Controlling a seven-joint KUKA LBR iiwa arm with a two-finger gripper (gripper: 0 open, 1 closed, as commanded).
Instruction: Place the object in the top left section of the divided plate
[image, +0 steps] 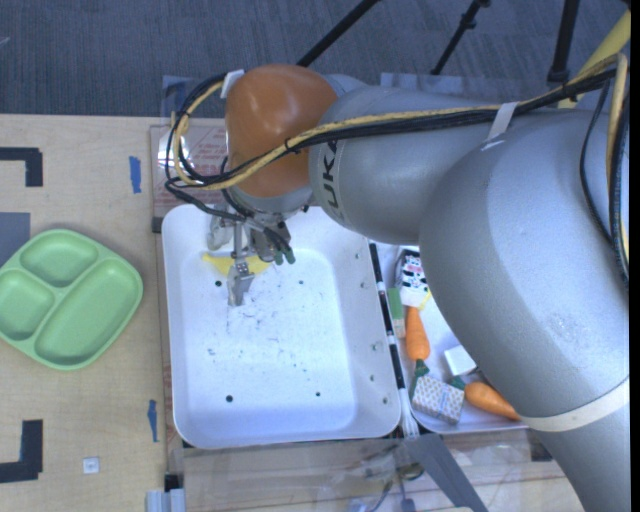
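Gripper (240, 285) hangs upper centre of frame in left white bin (200, 400), over flat yellow object (222, 261); I can't tell grasp state. I advise confirming hold, then carrying to green divided plate (66, 298) at far left.

left bin (270, 400): floor mostly bare and open, a yellow object (222, 262) near its far end
right bin (440, 425): crowded with two carrots (417, 335) and small items, overhung by the arm (480, 190)
divided plate (68, 297): alone on the bench (80, 150), sections bare, open from above
bin walls: low rims between the bins
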